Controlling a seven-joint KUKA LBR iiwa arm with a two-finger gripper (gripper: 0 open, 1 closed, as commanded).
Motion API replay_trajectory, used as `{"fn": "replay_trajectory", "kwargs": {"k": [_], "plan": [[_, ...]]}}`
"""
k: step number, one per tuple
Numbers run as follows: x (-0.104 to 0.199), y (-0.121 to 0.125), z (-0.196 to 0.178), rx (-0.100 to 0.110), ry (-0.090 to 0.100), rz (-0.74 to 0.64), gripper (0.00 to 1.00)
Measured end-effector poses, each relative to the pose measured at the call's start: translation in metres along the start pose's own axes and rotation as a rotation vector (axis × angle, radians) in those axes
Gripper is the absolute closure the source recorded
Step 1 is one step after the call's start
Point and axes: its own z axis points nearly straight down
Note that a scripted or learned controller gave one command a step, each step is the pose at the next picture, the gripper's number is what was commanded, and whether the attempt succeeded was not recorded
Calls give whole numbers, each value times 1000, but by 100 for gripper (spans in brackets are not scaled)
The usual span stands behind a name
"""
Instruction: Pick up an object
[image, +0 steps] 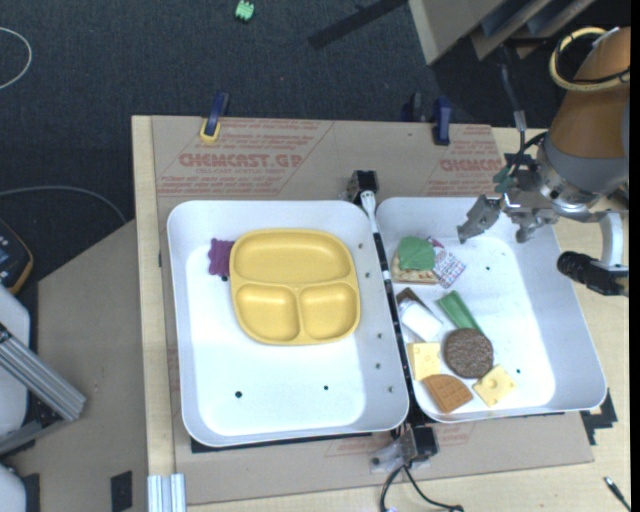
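My gripper (502, 222) hangs over the back of the right bin (545, 300), its two fingers spread apart with nothing between them, so it is open. To its left and lower in the bin lie toy foods: a green leafy piece on a cracker (414, 255), a small patterned packet (449, 267), a brown and white bar (416, 316), a green stick (459, 309), a round brown cookie (468, 352), a yellow cheese slice (426, 358), an orange cracker (446, 392) and a cheese wedge (496, 386). None of them touches the gripper.
The left bin (270, 400) holds a yellow divided plate (295, 285) with a purple piece (219, 257) at its left edge. A raised divider (385, 300) separates the bins. The right half of the right bin is bare white floor.
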Motion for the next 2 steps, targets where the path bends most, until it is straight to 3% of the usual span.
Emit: {"fn": "replay_trajectory", "kwargs": {"k": [2], "plan": [[-12,-1,98,1,0,3,0]]}}
